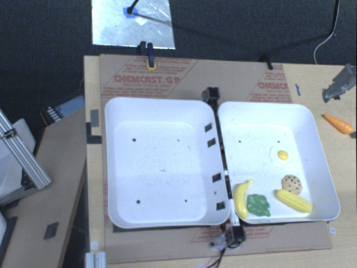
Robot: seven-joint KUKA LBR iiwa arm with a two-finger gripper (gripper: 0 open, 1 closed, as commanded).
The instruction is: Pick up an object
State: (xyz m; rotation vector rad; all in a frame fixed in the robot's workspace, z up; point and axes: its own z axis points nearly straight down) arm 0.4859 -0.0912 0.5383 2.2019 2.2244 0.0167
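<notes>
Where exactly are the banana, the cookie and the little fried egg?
banana (241,199), camera view, middle of its curved body
cookie (291,183), camera view, centre of its top
fried egg (282,155), camera view, on the yolk

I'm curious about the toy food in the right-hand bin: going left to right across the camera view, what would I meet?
Banana → green leafy piece → fried egg → cookie → corn cob, though the cookie and corn overlap in left-right position.

Two shallow white plastic bins sit side by side on the tabletop (184,71), and the right bin (318,144) holds a fried egg (282,155) behind a round cookie (291,183), with a corn cob (294,201), green leaf (258,205) and yellow banana (241,199) along its front wall, left of the cob.
</notes>
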